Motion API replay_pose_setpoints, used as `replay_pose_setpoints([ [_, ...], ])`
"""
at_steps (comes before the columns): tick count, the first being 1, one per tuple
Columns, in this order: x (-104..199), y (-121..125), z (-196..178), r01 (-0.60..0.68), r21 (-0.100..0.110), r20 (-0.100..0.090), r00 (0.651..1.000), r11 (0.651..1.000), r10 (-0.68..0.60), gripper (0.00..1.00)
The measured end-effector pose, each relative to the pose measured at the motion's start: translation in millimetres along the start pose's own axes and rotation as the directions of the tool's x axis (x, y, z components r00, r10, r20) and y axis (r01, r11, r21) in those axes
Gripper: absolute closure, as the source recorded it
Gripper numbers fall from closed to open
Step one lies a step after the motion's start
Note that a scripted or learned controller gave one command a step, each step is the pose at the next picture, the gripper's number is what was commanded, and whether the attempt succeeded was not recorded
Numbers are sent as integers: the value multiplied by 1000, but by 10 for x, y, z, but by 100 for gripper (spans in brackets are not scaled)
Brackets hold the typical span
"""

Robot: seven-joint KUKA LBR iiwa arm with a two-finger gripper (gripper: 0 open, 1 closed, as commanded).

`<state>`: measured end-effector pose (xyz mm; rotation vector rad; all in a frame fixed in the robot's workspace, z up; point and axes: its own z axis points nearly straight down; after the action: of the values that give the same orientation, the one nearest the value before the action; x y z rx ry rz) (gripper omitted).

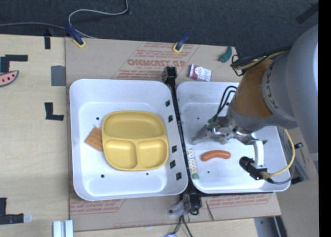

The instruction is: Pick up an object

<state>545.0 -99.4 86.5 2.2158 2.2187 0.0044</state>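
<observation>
Cardboard-topped bench, two white bins — arm low over the right bin [269, 93].

At 7 o'clock from the gripper [223, 130], just beside it, lies the orange sausage [215, 155], untouched; whether the tool is open or closed I cannot tell, as the wrist probably hides it. A good pick means centring over the sausage and closing across its short width. Over in the left bin [83, 96] — a yellow divided plate [135, 139] and, at its 9 o'clock, a tan cracker [94, 138].

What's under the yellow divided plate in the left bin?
A tan cracker-like piece sticks out from under the yellow divided plate's left edge, on the left bin's floor. How far it reaches underneath, and anything else there, is covered.
</observation>
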Motion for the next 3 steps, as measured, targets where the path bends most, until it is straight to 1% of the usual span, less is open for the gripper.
replay_pose_setpoints([
  [1,22,580,8,0,1,0,1000,1000,0,0],
  [2,16,578,-88,1,2,2,1000,1000,-1,100],
  [3,20,575,-179,1,4,1,1000,1000,-1,100],
])
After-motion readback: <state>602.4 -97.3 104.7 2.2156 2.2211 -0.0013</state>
